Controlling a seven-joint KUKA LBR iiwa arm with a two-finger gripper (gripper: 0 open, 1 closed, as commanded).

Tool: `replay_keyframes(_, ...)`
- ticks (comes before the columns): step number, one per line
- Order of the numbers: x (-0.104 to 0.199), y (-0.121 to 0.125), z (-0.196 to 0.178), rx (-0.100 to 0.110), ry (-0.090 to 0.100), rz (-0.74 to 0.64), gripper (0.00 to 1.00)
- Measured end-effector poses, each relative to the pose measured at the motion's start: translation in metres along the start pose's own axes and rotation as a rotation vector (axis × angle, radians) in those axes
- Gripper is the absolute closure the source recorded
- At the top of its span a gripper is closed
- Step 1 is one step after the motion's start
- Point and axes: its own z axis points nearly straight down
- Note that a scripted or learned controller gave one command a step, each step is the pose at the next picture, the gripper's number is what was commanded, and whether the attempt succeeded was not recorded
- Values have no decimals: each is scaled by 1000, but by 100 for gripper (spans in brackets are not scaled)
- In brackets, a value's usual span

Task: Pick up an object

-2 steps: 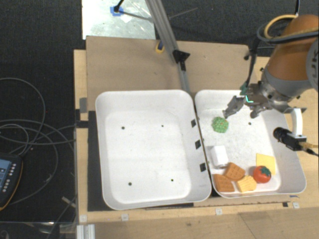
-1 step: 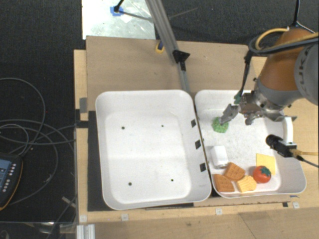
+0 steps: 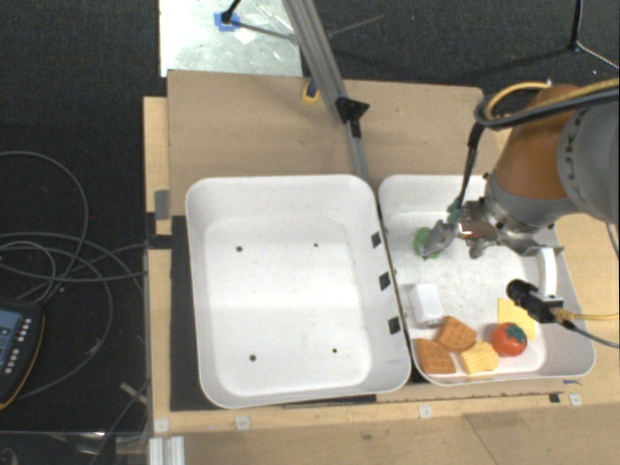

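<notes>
- A brown desk [image 3: 252, 129] is seen carrying two shallow white bins side by side.
- The left bin [image 3: 291, 289] is seen with only small dark holes in its floor.
- The right bin [image 3: 407, 197] is occupied by the small objects and reached into by the arm.
- The grey arm [image 3: 567, 168], with its orange band, is extended in from the right over the right bin.
- The end effector [image 3: 455, 235] is lowered in the far part of the right bin, just beside a small green object [image 3: 427, 239]; whether it is released or clenched cannot be told.
- A white block [image 3: 426, 301] is laid near the bin's middle.
- A yellow wedge [image 3: 513, 313] and a red tomato-like object [image 3: 510, 338] are set touching at the near right.
- Three orange-tan pieces [image 3: 455, 347] are clustered along the near wall.
</notes>
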Motion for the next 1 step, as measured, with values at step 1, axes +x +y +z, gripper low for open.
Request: replay_keyframes(1,0,0,52,0,1,0,0)
